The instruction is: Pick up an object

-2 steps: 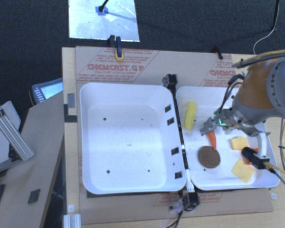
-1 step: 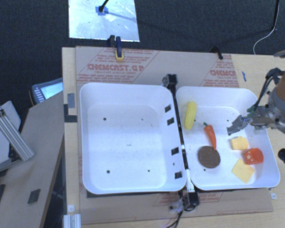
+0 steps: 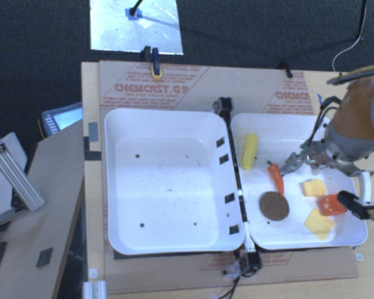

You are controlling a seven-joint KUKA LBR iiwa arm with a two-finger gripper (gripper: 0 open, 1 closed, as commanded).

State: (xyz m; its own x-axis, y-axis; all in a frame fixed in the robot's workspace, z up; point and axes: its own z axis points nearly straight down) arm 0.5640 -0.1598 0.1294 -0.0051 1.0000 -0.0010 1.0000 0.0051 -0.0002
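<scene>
The left bin (image 3: 168,179) sits toward the bench's left edge. In the right bin (image 3: 299,238), a yellow corn cob (image 3: 250,151) lies near its left wall, then a carrot (image 3: 276,178) and a brown disc (image 3: 274,205). The tool (image 3: 294,162) hovers just beside the carrot — fingers seemingly spread, pinching nothing. Yellow blocks (image 3: 317,222) and a red piece (image 3: 332,205) lie toward the right wall.

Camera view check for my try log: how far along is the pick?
Done: the arm has reached over the right bin, with its tool low beside the carrot. In hand: nothing visibly gripped. Left: grasping and lifting; the carrot, corn, brown disc and cheese pieces all lie in the bin.
</scene>
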